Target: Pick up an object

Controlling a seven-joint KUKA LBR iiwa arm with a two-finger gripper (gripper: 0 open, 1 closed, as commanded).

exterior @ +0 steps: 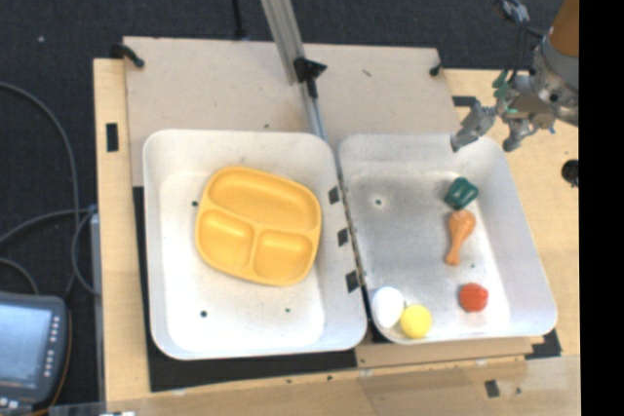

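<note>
My two-finger pincer (490, 132) hangs over the upper right corner of the right-hand shallow white bin (395, 239), fingers spread apart and clamping nothing. Nearest below lie a small green block (461, 193) and an orange drumstick-shaped toy (458, 235); farther down, a red ball (473, 297), a yellow ball (416, 321) and a white egg-shaped piece (388, 306). The left-hand bin (175, 307) carries a yellow compartmented plastic tray (257, 224).

Two white bins side by side: left bin (175, 326) bearing a yellow divided tray (258, 224); right bin (526, 278) with green block (461, 193), orange drumstick (458, 236), red piece (473, 297), white egg (388, 307) touching yellow ball (416, 321); gripper (492, 124) over its far right corner, fingers spread, nothing between.
</note>
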